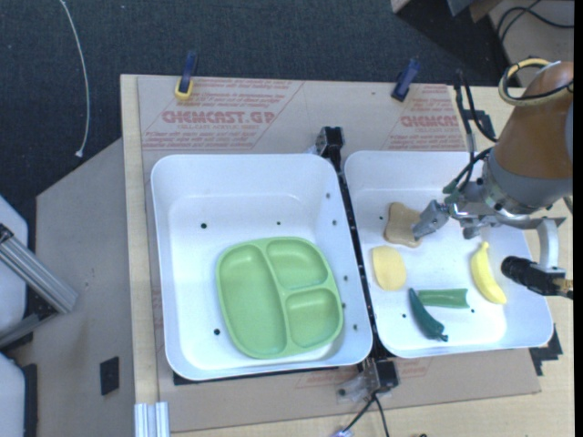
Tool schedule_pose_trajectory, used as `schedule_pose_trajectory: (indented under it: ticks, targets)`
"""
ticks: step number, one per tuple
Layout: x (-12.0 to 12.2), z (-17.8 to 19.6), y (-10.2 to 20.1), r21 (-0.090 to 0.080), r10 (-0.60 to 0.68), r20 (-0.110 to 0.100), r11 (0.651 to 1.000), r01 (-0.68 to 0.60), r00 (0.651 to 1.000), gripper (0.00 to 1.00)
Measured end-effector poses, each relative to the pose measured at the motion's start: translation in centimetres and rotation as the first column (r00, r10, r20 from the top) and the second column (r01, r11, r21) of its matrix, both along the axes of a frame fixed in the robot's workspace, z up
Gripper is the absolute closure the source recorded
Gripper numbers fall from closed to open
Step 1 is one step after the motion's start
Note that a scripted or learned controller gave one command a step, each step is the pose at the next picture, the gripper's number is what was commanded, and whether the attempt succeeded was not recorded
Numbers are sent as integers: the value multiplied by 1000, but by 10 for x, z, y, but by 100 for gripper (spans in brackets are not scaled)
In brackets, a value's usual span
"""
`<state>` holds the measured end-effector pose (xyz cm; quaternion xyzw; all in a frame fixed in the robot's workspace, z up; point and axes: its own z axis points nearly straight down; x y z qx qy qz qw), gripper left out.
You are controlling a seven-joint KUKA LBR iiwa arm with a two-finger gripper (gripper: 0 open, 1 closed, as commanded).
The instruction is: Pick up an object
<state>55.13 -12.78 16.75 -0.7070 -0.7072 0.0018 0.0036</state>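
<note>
The gripper (428,222) hangs low in the right bin (528,335), the arm (537,144) reaching in from three o'clock. Its grey fingers (432,217) point toward nine o'clock and meet the tan bread-shaped piece (398,222) at its right edge. From up here I cannot tell how far apart they stand, or whether the piece sits between them or only against them.

The tan piece lies near the bin's left wall. Just at its six o'clock rests a yellow oval piece (389,268). Toward four o'clock from that, a green pepper (443,299) and a darker teal pod (425,317) lie touching near the front rim. A banana (486,275) lies at three o'clock of the pepper, under the wrist.

In the left bin (182,198) sits a green divided plate (277,293), toward the front. Both bins rest on a cardboard-covered tabletop (237,112).
</note>
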Motion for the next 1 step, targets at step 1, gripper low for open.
schedule_pose_trajectory:
  ticks: [1]
  targets:
    - [1, -63, -1, 0, -1, 0, 1000, 1, 1000, 0]
